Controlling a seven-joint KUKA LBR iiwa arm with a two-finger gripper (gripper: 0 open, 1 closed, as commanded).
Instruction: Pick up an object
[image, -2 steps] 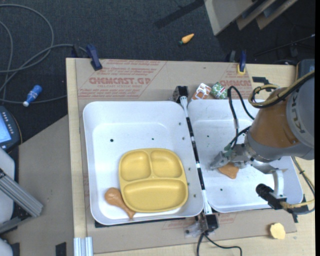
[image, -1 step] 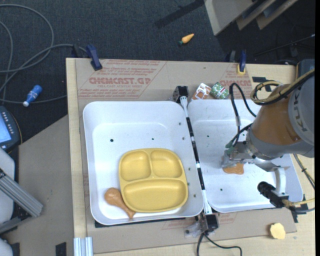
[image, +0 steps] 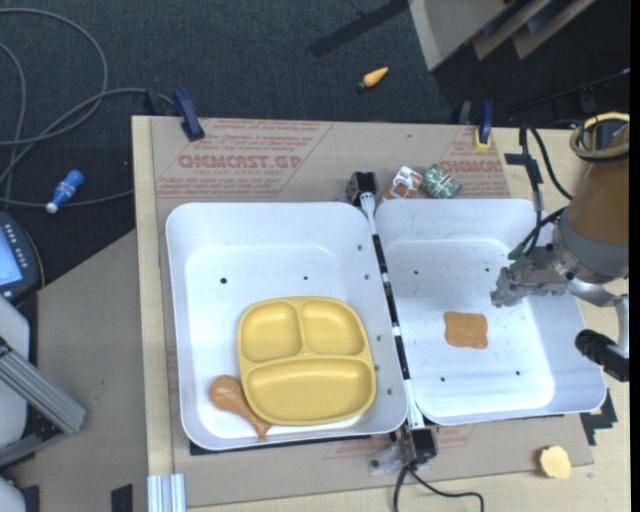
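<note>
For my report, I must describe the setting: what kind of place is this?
Probably a robotics lab: a robot arm reaches over two white bins on a clamped board, with cables on the carpeted floor.

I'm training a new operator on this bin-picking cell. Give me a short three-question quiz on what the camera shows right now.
1. True or false: the yellow divided plate lies in the right bin.
2. Which item lies nearest the gripper? A) chicken drumstick B) brown toast slice C) yellow divided plate
3. Fill in: the chicken drumstick lies in the ___ bin.

Key
1. False; it lies in the left bin.
2. B
3. left
</note>
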